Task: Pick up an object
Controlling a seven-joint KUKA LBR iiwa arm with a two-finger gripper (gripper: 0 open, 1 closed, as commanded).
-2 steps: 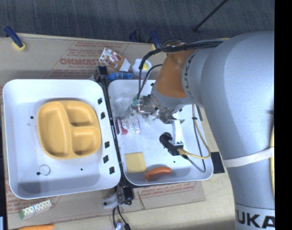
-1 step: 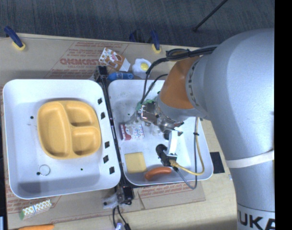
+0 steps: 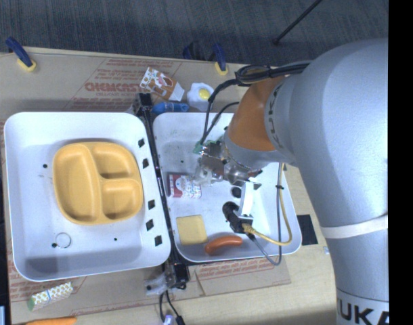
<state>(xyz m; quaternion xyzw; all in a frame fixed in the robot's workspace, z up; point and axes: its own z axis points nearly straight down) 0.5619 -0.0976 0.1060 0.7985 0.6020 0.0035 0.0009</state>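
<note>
The big grey arm looms closest, sweeping in from the right with its orange band bent down over the right bin, and below it the gripper hangs low just above a small red-and-white packet lying on that bin's floor; whether it is spread or closed, I cannot tell from here. Further along the same bin sit a pale yellow block and, beside it, an orange sausage-shaped piece at the near wall. Over in the left bin rests a yellow divided tray, and beyond the bins a few small packages lie on the cardboard.
</note>
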